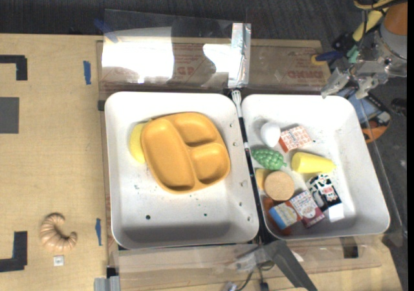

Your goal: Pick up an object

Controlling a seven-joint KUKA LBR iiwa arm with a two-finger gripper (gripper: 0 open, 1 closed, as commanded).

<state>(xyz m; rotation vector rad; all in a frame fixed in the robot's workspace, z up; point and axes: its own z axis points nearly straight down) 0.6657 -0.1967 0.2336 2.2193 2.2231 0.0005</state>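
The right bin (369,154) holds a cluster of small toy foods: a white egg (270,133), a red-and-white carton (295,136), a green ridged piece (268,158), a yellow wedge (312,163), a tan round disc (279,185), a cow-patterned carton (325,191) and a red box (306,207). My gripper (350,83) hangs at the top right, just beyond that bin's far right corner and well apart from the objects. Nothing is seen in it.
The left bin (123,173) carries a large orange divided plate (184,150) over something yellow (136,141). A toy croissant (58,232) lies on the wooden bench at the lower left. A clear plastic sheet (174,57) stands behind the bins.
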